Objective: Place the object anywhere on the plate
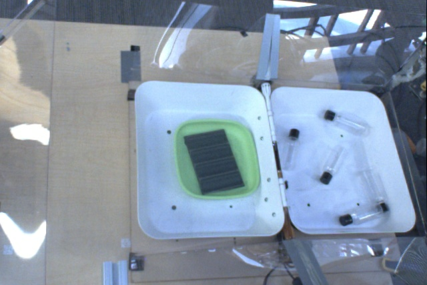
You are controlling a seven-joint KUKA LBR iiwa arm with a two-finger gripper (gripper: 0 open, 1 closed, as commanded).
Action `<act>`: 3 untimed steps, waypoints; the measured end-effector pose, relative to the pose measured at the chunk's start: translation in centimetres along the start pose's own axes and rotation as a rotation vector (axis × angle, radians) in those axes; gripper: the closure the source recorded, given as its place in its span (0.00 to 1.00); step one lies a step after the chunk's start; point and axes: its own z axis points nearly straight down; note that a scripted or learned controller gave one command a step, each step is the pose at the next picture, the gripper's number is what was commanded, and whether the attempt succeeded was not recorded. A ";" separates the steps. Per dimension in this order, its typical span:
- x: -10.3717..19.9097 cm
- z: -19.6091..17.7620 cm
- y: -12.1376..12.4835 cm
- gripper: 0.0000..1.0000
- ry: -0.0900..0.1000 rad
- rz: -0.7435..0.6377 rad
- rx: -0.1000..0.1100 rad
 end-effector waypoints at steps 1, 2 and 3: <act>-6.2 -7.7 -3.9 0.00 0.003 0.140 -0.005; -6.5 -7.7 -4.1 0.00 0.001 0.260 -0.004; -3.0 2.3 -1.8 0.00 -0.004 0.225 0.005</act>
